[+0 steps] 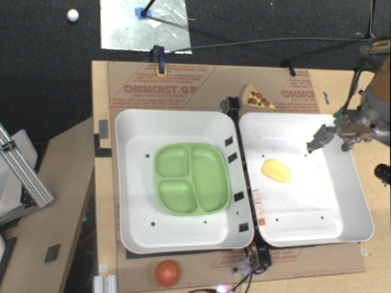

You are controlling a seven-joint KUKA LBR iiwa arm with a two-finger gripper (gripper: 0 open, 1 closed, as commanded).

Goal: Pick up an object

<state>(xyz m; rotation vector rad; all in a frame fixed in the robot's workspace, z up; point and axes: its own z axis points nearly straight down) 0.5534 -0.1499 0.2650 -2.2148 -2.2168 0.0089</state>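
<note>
The gripper hangs over the right bin, far and right of the yellow lump; I cannot tell its finger state. The lump lies left of centre in that bin. It looks rounded, so an off-centre descent could nudge it away

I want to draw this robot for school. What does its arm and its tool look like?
The arm is grey metal with an orange band near the picture's right edge. At its end sits the tool: a dark grey, blocky piece that narrows to a pointed tip over the right white bin. A thin dark cable runs beside the arm.
</note>
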